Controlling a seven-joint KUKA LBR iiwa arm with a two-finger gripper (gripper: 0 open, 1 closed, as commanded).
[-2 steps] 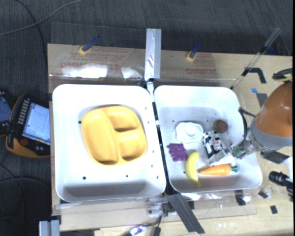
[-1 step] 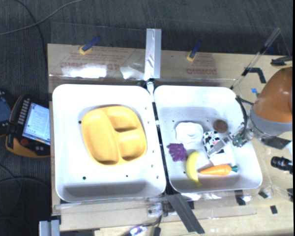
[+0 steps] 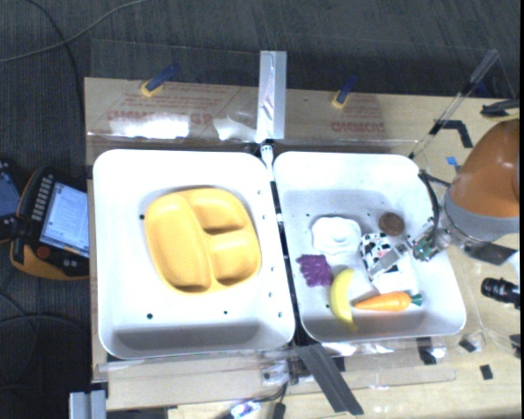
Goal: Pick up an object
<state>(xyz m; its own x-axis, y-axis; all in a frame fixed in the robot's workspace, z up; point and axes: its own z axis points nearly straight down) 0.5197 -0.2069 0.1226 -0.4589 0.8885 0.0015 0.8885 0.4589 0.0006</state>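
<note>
The right bin (image 3: pixel 437 190) holds several small objects: a white lump (image 3: pixel 336 232), a brown round piece (image 3: pixel 391 223), a purple toy (image 3: pixel 314 269), a yellow banana (image 3: pixel 341 295), an orange carrot (image 3: pixel 384 301) and a black-and-white spotted item (image 3: pixel 375 250) beside a white block (image 3: pixel 396 280). The arm, with its orange band (image 3: pixel 499 171), reaches in from the right. My gripper (image 3: pixel 417 249) hangs low over the right bin's right side, just right of the spotted item and above the carrot's tip. Nothing is visibly held.
The left bin (image 3: pixel 113 234) holds a yellow divided plate (image 3: pixel 203 236). A handheld controller (image 3: pixel 48 225) lies on the floor to the left. Tape and a metal bracket (image 3: pixel 272 94) sit on the bench behind the bins. Cables run at the right.
</note>
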